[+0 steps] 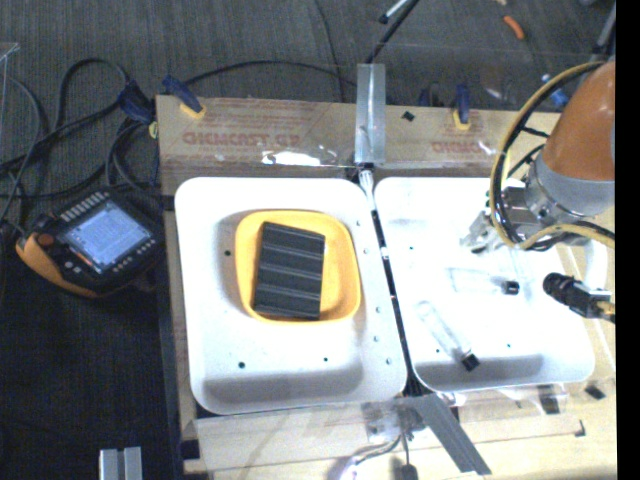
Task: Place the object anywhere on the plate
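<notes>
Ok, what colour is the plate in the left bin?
Yellow-orange; the plate shows best in the camera view, with a dark ridged block on it.

Arm (585, 148) cut off by right edge; gripper (478, 236) small and blurred, finger state unreadable. Dark ribbed block (290, 269) covers the yellow plate (343, 268) centre, only rim visible. Small dark bits in right bin (560, 353) too small to identify.
</notes>
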Robot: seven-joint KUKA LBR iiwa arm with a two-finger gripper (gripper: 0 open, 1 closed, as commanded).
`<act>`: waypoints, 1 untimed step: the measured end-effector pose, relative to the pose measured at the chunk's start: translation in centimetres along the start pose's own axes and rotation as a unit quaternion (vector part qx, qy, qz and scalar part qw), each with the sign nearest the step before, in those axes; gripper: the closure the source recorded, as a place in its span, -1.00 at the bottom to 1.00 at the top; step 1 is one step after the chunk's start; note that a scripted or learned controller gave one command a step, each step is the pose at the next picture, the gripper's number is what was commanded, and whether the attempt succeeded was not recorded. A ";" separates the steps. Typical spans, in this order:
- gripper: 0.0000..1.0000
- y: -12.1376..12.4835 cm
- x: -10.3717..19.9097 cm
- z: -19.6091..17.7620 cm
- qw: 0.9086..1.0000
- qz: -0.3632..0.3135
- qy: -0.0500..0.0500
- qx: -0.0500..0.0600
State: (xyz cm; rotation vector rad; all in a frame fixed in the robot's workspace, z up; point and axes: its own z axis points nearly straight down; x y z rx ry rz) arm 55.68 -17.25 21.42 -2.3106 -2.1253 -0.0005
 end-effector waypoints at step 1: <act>-1.00 0.0 0.0 0.0 1.000 0.000 0.000 0.000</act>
